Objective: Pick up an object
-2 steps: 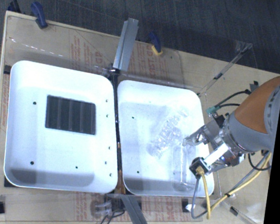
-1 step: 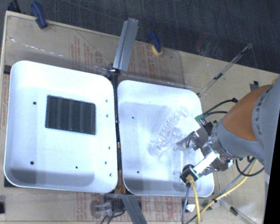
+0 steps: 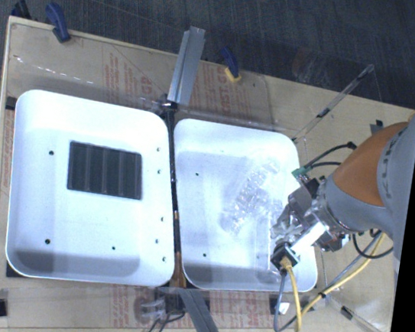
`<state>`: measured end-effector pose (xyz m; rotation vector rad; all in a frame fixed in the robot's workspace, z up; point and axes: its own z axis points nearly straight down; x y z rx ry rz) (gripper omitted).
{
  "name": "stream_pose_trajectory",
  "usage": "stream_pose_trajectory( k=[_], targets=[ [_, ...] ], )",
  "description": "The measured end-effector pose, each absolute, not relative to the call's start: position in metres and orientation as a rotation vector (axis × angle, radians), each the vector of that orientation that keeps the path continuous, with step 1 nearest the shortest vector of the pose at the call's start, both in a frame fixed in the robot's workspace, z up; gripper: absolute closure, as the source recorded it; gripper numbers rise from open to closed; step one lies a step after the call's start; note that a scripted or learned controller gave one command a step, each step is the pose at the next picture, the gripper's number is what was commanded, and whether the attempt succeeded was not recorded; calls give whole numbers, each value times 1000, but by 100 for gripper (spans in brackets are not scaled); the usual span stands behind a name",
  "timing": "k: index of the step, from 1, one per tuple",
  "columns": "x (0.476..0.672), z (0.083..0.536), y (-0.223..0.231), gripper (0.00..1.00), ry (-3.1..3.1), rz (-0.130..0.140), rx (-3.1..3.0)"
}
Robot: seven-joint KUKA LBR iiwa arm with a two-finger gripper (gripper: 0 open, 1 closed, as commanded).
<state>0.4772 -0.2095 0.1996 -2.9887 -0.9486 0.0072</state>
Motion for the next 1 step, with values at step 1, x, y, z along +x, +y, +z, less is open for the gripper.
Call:
stream_pose_trajectory(
  k=[1],
  targets=[
    [510, 318, -160, 100, -339, -1, -3122]
  ],
)
